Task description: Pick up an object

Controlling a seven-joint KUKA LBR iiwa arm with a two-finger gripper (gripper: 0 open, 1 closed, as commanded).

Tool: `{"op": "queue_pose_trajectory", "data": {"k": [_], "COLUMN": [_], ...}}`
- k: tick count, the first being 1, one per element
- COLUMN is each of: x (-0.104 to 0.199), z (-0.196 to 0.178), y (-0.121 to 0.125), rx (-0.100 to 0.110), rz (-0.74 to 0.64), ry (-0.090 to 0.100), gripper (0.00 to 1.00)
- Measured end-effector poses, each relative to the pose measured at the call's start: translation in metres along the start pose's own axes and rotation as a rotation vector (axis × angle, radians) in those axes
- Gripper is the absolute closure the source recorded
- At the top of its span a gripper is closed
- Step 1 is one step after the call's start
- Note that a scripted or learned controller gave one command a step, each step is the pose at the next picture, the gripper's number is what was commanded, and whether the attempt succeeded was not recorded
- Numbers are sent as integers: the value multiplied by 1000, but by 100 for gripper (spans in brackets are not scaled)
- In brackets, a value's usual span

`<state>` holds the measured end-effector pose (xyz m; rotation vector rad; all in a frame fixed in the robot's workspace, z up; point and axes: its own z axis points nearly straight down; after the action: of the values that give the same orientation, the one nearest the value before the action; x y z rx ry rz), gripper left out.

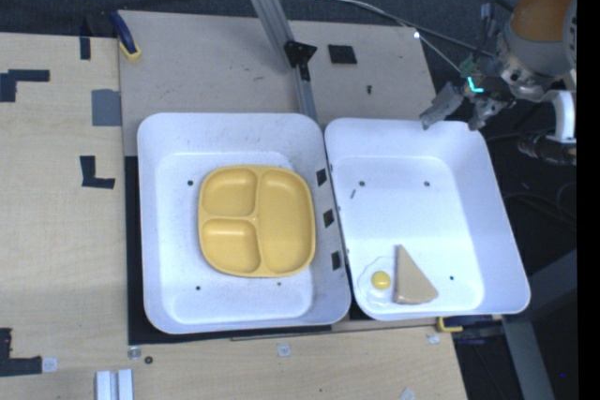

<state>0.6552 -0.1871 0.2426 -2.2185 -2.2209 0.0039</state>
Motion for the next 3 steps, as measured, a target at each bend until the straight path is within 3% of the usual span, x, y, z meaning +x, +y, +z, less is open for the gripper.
{"op": "queue_pose_trajectory", "data": {"k": [1, 3], "x": [0, 2], "z": [-1, 103], "y": [1, 7], "rx": [-2, 2], "rz": [0, -1], "ry": [-1, -1], "gripper": [0, 0]}}
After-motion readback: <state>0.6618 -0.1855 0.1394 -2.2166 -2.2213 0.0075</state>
